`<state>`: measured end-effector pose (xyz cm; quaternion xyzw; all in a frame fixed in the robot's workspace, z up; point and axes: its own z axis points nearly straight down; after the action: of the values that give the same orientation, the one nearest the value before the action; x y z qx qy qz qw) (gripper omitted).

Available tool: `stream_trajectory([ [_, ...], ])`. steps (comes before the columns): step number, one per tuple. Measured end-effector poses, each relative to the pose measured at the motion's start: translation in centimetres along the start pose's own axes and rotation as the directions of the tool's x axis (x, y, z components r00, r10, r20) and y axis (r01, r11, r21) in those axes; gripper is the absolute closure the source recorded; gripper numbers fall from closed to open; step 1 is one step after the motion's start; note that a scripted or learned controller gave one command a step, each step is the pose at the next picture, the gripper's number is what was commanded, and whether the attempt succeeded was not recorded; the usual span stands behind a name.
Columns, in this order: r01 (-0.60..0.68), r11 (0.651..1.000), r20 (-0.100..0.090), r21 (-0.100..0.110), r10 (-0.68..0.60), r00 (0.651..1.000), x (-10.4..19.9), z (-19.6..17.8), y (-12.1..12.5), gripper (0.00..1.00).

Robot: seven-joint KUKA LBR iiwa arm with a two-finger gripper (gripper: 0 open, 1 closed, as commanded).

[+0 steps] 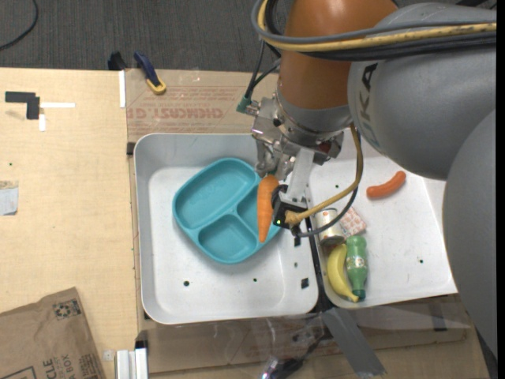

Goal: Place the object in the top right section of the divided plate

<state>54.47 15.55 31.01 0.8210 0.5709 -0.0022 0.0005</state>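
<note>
Two shallow white bins (158,290) sit side by side on the bench. Over the teal divided plastic plate (221,212) in the left bin hangs the grey arm's two-finger gripper (278,181) — closed on a long orange carrot (266,205), which hangs upright over the plate's right edge.

From my remote station: the carrot (266,208) lies across the teal plate (207,204)'s right rim, blocking that side; the plate's left compartments and the left bin (158,283)'s white floor around it lie open.
</note>
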Motion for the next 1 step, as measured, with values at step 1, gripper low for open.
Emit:
stream_trajectory([
  [1,0.247,0.969,0.000,0.002,-0.247,0.969,-4.32,8.52,5.55,1.00],
])
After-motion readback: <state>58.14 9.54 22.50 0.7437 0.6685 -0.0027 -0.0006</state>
